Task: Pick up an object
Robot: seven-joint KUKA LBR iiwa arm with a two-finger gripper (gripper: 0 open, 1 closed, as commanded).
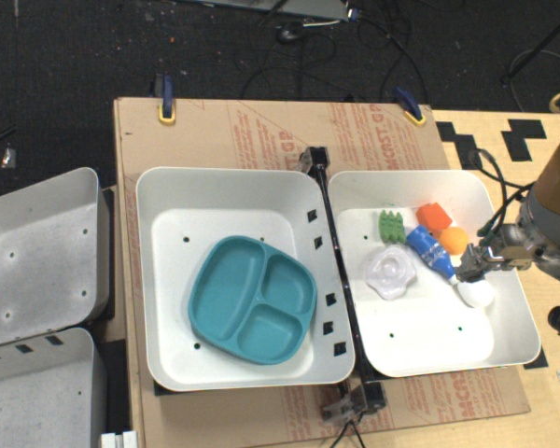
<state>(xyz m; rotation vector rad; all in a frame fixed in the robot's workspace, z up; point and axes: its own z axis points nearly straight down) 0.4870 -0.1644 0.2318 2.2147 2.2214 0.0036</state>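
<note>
Tool over the right bin
I see the tool (469,267) beside the blue bottle (431,252); its grip I cannot tell

In the right bin (429,343) you have a small cluster near the far right side. A green ridged block (390,225) lies beside an orange block (434,216). Just below them sit an orange ball (455,240) and a blue bottle (430,251), lying slantwise. A clear plastic cup (390,273) rests left of the bottle, and a white lump (476,294) at its lower end.
</note>
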